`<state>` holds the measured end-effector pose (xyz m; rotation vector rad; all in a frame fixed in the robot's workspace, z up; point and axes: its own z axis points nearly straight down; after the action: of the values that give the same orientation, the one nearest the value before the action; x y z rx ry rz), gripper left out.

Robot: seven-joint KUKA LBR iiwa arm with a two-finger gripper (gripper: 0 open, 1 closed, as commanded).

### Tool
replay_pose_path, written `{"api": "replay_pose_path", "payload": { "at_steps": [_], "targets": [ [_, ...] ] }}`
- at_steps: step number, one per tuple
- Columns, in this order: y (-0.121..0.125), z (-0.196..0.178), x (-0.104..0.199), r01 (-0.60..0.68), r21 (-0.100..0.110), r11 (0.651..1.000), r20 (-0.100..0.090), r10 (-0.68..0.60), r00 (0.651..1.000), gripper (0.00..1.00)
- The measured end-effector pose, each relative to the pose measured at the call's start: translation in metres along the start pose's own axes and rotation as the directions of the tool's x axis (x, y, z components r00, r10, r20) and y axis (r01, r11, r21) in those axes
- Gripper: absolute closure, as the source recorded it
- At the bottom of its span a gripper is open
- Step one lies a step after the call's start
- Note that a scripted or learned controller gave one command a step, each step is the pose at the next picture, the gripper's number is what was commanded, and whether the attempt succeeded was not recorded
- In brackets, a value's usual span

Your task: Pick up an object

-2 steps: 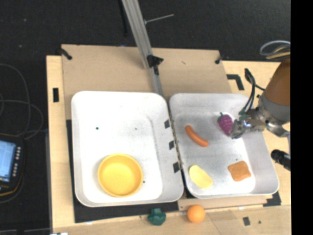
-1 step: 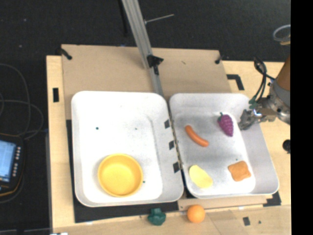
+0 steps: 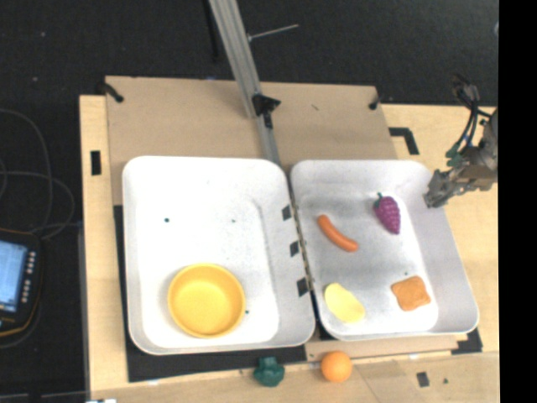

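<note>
The right bin (image 3: 436,250) holds a purple bunch of grapes (image 3: 387,213), an orange carrot (image 3: 336,232), a pale yellow lemon-like piece (image 3: 343,303) and an orange-brown square piece (image 3: 410,293). The left bin (image 3: 201,183) holds a yellow bowl (image 3: 205,300). My gripper (image 3: 440,190) hangs at the right bin's upper right rim, to the right of the grapes and apart from them. Nothing shows between its fingers.
An orange ball (image 3: 336,366) and a small green object (image 3: 268,372) lie on the bench in front of the bins. A slanted metal rail (image 3: 243,65) rises behind the bins. A tablet (image 3: 13,280) sits at the far left.
</note>
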<state>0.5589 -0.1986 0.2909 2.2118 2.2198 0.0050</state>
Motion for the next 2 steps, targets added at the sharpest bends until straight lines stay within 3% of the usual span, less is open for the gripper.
{"api": "replay_pose_path", "payload": {
  "at_steps": [1, 2],
  "targets": [
    [0.012, -0.005, 0.051, 0.004, 0.003, 1.000, -0.003, -0.004, 1.000, 1.00],
    [0.023, 0.014, 0.102, 0.003, 0.007, 1.000, -0.003, -0.003, 1.000, 1.00]
  ]
}}
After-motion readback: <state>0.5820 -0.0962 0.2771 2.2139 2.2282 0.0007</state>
